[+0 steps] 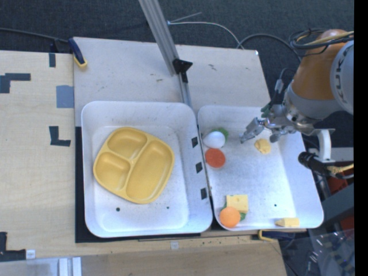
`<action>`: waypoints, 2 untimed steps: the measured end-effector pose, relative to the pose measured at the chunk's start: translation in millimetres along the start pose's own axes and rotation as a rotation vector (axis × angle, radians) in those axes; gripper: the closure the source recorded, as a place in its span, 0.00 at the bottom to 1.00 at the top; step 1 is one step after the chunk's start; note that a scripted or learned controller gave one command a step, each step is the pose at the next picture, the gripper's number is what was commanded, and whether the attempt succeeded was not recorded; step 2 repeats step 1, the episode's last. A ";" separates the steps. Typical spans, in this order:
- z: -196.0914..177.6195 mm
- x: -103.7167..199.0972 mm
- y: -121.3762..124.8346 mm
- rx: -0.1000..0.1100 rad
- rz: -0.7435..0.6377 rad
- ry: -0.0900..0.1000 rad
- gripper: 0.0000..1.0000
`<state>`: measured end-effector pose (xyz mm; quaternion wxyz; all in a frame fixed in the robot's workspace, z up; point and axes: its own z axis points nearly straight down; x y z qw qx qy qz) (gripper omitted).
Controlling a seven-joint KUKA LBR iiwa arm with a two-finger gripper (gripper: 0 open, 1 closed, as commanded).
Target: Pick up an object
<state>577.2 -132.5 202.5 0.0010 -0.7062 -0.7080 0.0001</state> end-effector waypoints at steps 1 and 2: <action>-9.7 1.0 0.3 0.000 -0.002 0.001 1.00; -9.7 1.0 0.3 0.000 -0.002 0.001 1.00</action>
